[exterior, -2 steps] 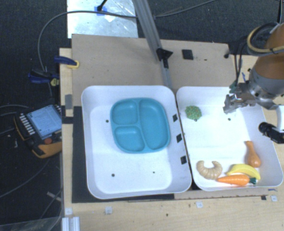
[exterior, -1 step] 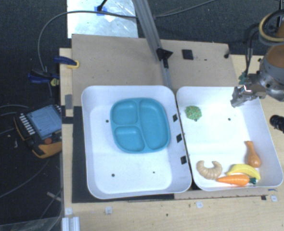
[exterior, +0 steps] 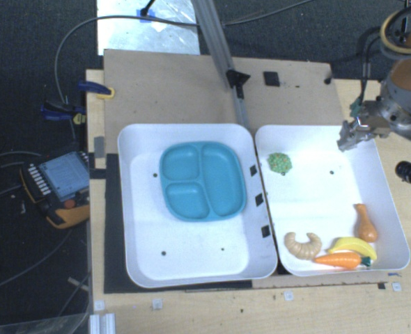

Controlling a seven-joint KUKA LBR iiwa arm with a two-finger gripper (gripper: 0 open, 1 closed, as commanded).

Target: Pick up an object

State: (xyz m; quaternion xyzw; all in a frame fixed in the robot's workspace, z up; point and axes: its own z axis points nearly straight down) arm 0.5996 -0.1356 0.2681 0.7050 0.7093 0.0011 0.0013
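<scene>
Two shallow white bins sit side by side on the bench: the left bin (exterior: 143, 256) carries a blue divided plate (exterior: 202, 181), while the right bin (exterior: 317, 186) holds a green broccoli floret (exterior: 280, 163) near its upper left corner and, well apart along its lower right edge, a croissant (exterior: 302, 245), carrot (exterior: 339, 259), banana (exterior: 355, 245) and an orange-brown drumstick-shaped piece (exterior: 364, 223). The grey arm (exterior: 404, 82) reaches in from the right (orange band above the wrist), its gripper (exterior: 349, 138) poised over the right bin's upper right corner with nothing seen between the fingers; whether they are spread cannot be told.
</scene>
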